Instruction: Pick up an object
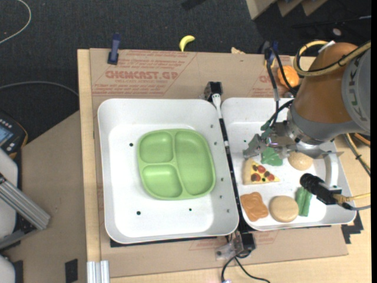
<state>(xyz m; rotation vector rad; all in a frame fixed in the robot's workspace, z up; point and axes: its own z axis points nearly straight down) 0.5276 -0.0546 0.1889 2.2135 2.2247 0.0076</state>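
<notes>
My gripper [265, 144] hangs low over the upper middle of the right bin [247, 118], beneath the grey arm with its orange band [330, 81]. Directly under it lies a small green toy piece [273, 157], touching or nearly touching it. A pizza slice [261, 173] rests just in front of that piece. To the right lies a pale egg-shaped piece [298, 160]. Along the bin's near side sit an orange-brown piece [254, 205], a round tan bun [283, 209] and a green pod [304, 202].
The left bin [118, 175] holds a green divided plate [175, 164]. A black cylindrical part [318, 188] juts over the right bin's right side. Clamps [213, 91] sit between the bins at the far end, and cables [277, 69] run behind the right bin.
</notes>
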